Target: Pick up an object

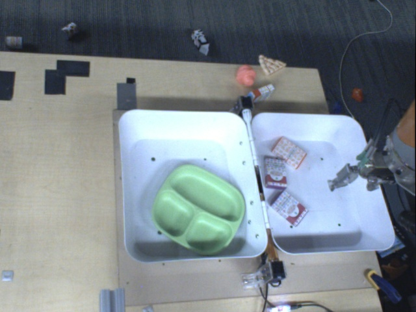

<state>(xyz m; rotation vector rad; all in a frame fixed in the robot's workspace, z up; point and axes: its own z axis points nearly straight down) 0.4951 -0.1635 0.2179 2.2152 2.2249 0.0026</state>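
Three small red-and-white packets lie in the left half of the right bin (338, 236): one (288, 152) toward the back, one (275, 171) beside the divider, one (289, 207) nearer the front. My gripper (354, 183) hangs over the bin's right side, open, its fingers spread with nothing between them. It is well right of the packets and touches none. A green divided plate (198, 207) fills much of the left bin (140, 142).
On the bench behind the bins lie a pink ball (246, 75), a pizza-slice toy (272, 64) and a small tube (262, 93). Cables and clips sit at the bins' front edge (266, 278). The right bin's middle floor is bare white.
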